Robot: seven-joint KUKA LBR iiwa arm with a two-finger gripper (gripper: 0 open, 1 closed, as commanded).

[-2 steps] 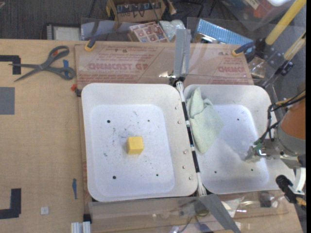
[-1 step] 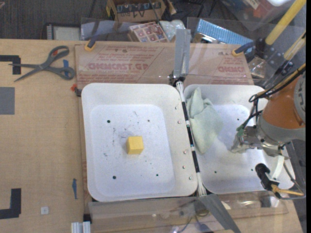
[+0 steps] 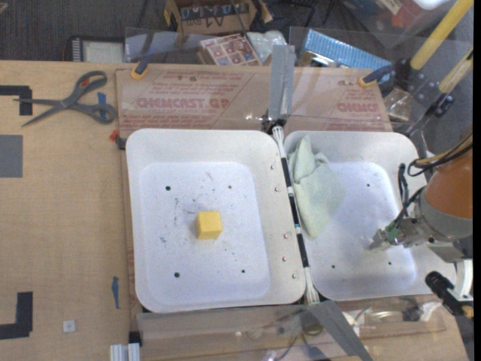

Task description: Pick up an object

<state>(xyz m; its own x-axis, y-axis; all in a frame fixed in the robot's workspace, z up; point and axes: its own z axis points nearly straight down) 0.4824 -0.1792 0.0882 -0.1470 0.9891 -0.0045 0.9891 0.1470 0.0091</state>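
Note:
A small yellow cube (image 3: 210, 225) lies near the middle of the left bin (image 3: 150, 164). A pale green cloth (image 3: 313, 186) is crumpled along the left side of the right bin (image 3: 376, 277), partly draped at the divider. My gripper (image 3: 382, 239) hangs low over the right part of the right bin, below the orange band of the arm (image 3: 451, 190). It is well right of the cloth and far from the cube. Nothing shows between its tips.
Scissors (image 3: 75, 104) lie on the bench at the far left. A clear sheet with red lettering (image 3: 195, 107) sits behind the bins, held by clamps. Boxes and cables crowd the back edge. Yellow-handled tools (image 3: 443, 28) stand at the back right.

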